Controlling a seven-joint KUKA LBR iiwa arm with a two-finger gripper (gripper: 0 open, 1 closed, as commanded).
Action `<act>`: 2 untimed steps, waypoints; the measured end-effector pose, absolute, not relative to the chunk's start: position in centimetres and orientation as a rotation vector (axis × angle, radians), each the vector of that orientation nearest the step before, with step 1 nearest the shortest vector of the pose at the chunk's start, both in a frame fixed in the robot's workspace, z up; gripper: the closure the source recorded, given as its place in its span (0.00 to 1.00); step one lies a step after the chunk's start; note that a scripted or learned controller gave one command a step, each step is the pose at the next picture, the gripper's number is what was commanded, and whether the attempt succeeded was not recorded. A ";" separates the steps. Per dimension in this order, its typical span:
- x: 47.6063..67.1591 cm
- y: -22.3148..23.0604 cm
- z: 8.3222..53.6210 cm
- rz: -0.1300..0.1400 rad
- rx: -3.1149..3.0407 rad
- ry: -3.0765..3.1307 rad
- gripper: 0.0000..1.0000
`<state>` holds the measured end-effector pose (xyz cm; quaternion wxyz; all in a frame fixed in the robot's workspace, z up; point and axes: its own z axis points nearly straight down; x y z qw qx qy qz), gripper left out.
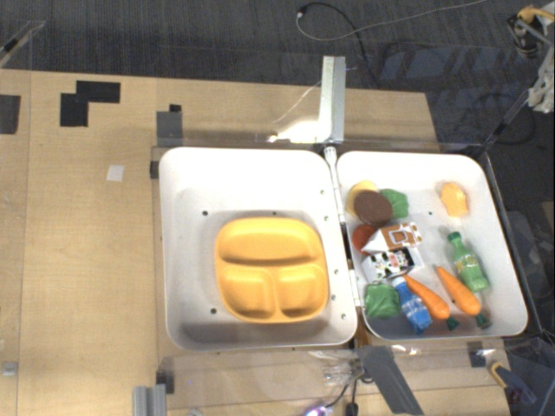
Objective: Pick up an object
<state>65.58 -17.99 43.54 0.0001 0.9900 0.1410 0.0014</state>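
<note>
The right bin (486,180) holds a heap of toy foods. A brown round patty (374,204) lies by a green leafy piece (396,201) at the bin's upper left. A small white carton (392,250) sits in the middle over a red piece (361,236). Two orange carrots (427,295) (459,290) lie near the front, beside a blue bottle (413,306) and a green bottle (467,263). A pale orange piece (454,198) rests alone at the upper right. A green block (380,300) is at the front left.
The left bin (186,232) holds a yellow divided tray (271,266). A grey post (333,98) stands behind the seam between the bins. Black cable (364,37) lies on the dark floor beyond the bench.
</note>
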 end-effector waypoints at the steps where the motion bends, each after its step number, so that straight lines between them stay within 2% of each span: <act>1: 65.6 -18.0 43.5 0.004 3.110 0.443 0.00; 2: 65.7 -17.8 44.7 0.008 3.107 0.458 1.00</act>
